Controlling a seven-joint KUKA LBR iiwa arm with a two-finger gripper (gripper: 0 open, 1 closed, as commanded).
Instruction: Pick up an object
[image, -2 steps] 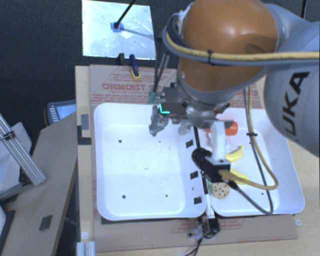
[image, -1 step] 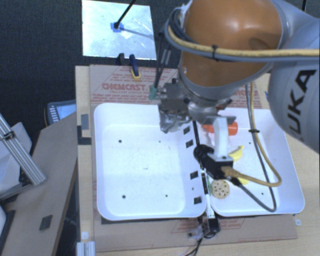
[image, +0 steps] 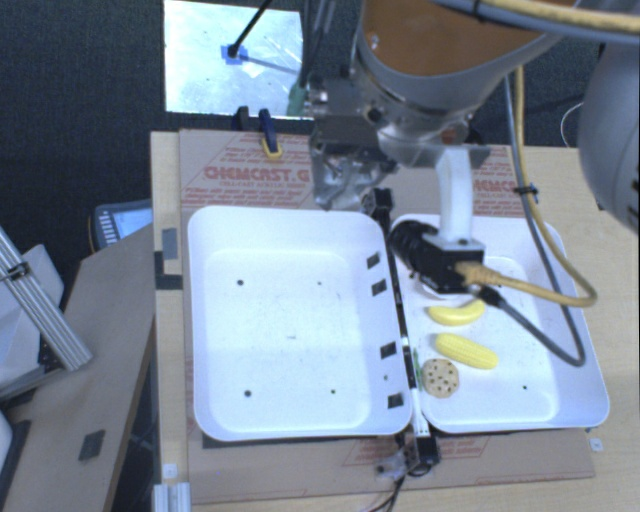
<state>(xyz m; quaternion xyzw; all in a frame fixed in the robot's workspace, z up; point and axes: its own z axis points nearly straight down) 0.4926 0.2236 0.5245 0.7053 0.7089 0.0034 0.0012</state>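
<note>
Three small things lie in the right bin (image: 560, 395): a yellow banana (image: 456, 313), a yellow corn cob (image: 467, 351) just below it, and a round tan cookie (image: 439, 376) close to the divider. My gripper (image: 345, 190) hangs high over the far edge of the bins, above the back rim near the seam between them, well away from the three things. Its metal body is in view, but the fingertips blur into it.
The left bin (image: 290, 320) sits beside the right one, with black clips along the shared wall. Both rest on a cardboard sheet (image: 240, 170). An aluminium rail (image: 40, 300) lies off the bench at the left.
</note>
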